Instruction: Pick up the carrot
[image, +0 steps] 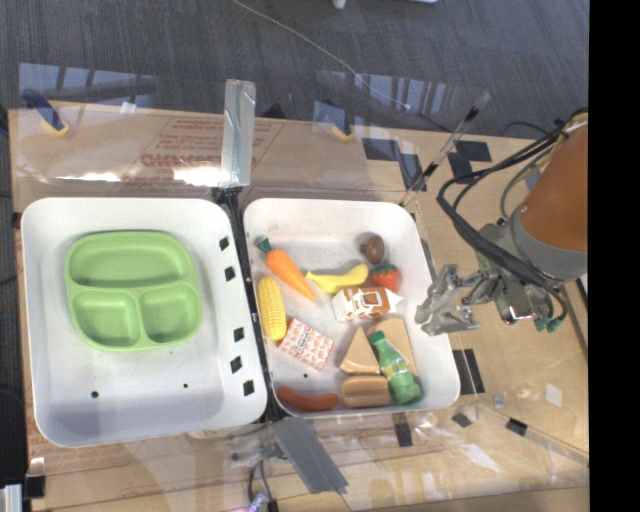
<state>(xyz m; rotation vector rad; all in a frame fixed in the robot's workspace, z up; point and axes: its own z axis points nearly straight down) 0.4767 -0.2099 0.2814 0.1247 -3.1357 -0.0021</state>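
Observation:
The carrot (288, 271), orange with a green top, lies slanted in the upper left part of the right bin (330, 212). It rests beside a corn cob (270, 308) and a banana (338, 278). My gripper (440, 306) hangs just outside the right bin's right wall, well to the right of the carrot. Its metal fingers point left toward the bin, and nothing sits between them.
The right bin also holds a strawberry (385, 279), a brown round item (372, 246), a small carton (362, 302), a pink wafer (305, 343), a green bottle (393, 366), a sausage (307, 400) and bread pieces. The left bin (120, 400) holds a green divided tray (132, 289). Cables trail at right.

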